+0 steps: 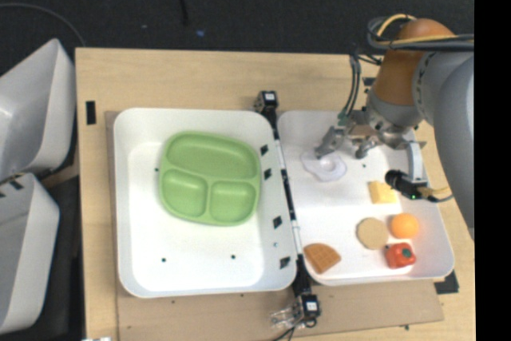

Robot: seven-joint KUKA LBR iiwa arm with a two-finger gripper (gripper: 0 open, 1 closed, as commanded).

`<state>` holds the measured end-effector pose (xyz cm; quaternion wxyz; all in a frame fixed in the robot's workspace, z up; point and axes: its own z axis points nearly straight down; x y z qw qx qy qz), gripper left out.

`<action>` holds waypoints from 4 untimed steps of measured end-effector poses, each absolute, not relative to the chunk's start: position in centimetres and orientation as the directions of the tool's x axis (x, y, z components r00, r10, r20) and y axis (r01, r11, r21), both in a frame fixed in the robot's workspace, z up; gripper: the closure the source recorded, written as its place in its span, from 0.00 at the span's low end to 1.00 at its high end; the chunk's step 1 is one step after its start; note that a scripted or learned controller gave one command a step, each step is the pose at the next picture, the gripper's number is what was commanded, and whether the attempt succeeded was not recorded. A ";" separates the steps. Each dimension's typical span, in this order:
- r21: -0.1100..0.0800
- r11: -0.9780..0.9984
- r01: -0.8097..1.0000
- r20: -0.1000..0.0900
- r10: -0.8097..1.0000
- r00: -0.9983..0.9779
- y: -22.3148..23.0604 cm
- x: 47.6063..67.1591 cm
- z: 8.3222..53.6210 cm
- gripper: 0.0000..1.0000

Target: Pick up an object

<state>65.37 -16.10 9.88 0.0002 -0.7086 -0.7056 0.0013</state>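
**Gripper poised over the right bin, nothing held**

On the wooden bench [200,80], two white bins are set side by side. In the left bin [136,251], a green divided plate [211,178] with three compartments is seen lying flat, towards the bin's upper middle.

In the right bin [335,251], a brown waffle-like wedge [322,256] is placed at the lower left corner, against the rim. Near the upper left, a small clear or white item [323,168] is seen on the floor; its kind cannot be told. The gripper [345,144] is positioned just above and beside this item, its two fingers spread apart and nothing seen between them. Further right, a yellow block [382,192] lies near the middle, with a round tan disc [371,233] below it. An orange ball [405,225] is set just right of the disc, and a red tomato-like piece [400,254] sits just beneath the ball.
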 end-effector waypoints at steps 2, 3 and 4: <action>0.007 0.002 1.000 -0.002 1.000 -0.002 -15.6 65.4 17.5 1.00; 0.007 0.003 1.000 -0.003 1.000 -0.002 -16.2 66.4 22.6 1.00; 0.008 0.003 1.000 -0.003 1.000 -0.003 -16.4 66.6 28.0 1.00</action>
